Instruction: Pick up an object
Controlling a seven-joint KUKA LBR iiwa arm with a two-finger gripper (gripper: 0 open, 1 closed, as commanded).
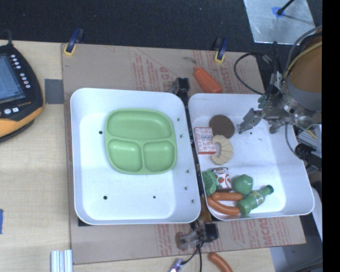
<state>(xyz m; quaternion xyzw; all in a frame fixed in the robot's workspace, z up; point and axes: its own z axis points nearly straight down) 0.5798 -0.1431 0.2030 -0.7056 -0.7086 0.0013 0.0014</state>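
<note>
Nearest edge of bench: light wood surface [28,208] with a small blue mark at left, a metal bracket at the bottom edge, and an orange toy piece [221,261] lying on the brown cardboard sheet [130,72] that underlies both bins.

Left bin [85,169]: holds a green divided plate [140,140], lying flat, three compartments, nothing in them.

Right bin [289,174]: objects clustered along its left and near sides. Near corner: green bottle [254,198], orange hot dog pieces [224,203], a green pepper-like item [242,182], a red and white can [222,179]. Further in: a beige ridged cookie [221,149], a red and white packet [203,140], a brown disc [221,125].

Gripper [250,119] sits over the far part of the right bin, just right of the brown disc. Fingers appear slightly parted, with nothing between them.

Beyond the bins: an orange carrot-like toy [207,80] on the cardboard, two blue clamps at its far edge, teach pendant [8,92] at far left. Dark floor behind.
</note>
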